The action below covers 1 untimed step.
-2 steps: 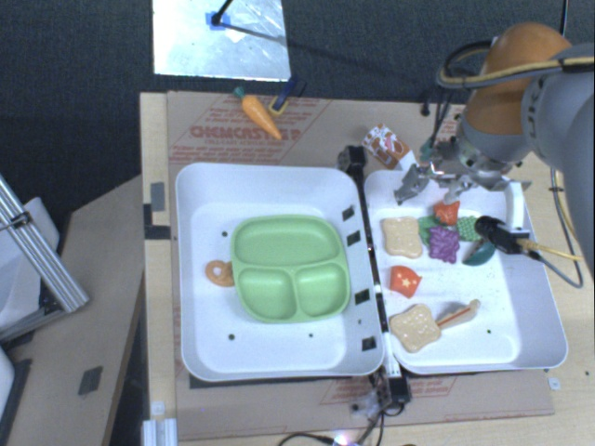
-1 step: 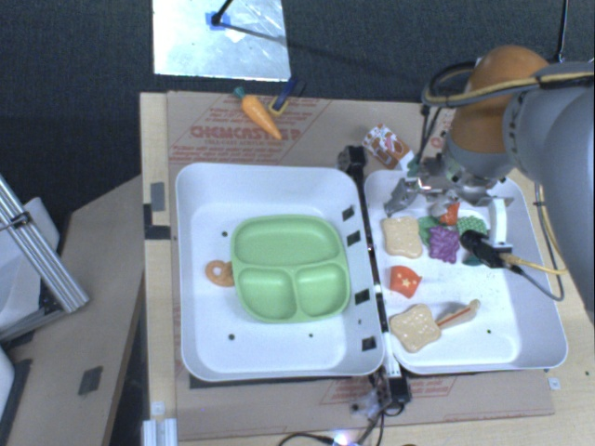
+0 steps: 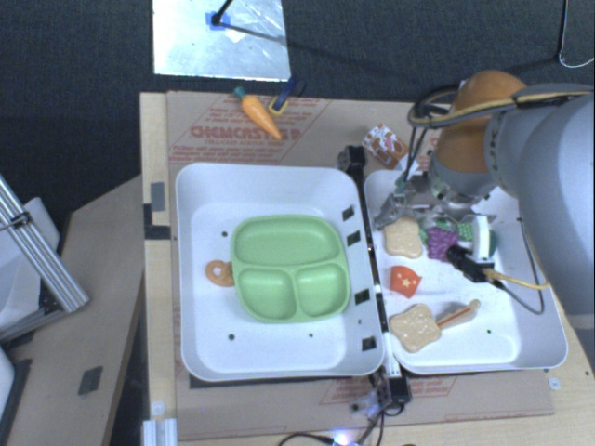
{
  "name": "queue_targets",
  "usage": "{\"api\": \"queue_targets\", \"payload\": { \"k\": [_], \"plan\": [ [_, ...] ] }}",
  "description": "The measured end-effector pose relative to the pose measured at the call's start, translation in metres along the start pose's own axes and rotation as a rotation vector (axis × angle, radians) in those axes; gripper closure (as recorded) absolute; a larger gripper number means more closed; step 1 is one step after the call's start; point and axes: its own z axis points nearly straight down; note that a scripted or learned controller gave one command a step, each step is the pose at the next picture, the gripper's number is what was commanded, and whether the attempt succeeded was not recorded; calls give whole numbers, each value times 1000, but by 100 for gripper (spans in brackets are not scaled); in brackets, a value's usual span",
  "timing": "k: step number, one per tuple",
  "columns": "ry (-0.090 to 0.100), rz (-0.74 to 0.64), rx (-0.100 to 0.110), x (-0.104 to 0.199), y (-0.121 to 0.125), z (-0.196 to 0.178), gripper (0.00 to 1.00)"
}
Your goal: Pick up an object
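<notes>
My gripper (image 3: 402, 208) hangs low over the back left part of the right bin (image 3: 535, 342), under the grey arm with its orange band. Just in front of it lies a tan cookie-shaped piece (image 3: 403, 239). Purple grapes (image 3: 439, 242) sit right beside that piece, and a green and white item (image 3: 482, 236) lies further right, partly under the arm. Nearer the front of the bin are a red piece (image 3: 405, 281), a toast slice (image 3: 415, 328) and a tan stick (image 3: 456, 316).
The left bin (image 3: 200, 342) holds a green divided plate (image 3: 288, 268) and a small orange ring (image 3: 220, 273). Behind the bins, on the cardboard, lie a toy carrot (image 3: 260, 115) and a red-and-white packet (image 3: 384, 144). A foil sheet (image 3: 221, 26) lies farther back.
</notes>
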Motion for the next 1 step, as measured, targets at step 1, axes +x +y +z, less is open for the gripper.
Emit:
{"api": "queue_targets", "payload": {
  "k": [1],
  "plan": [
    [-1, 1, -7, 0, 2, -14, 100]
  ]
}}
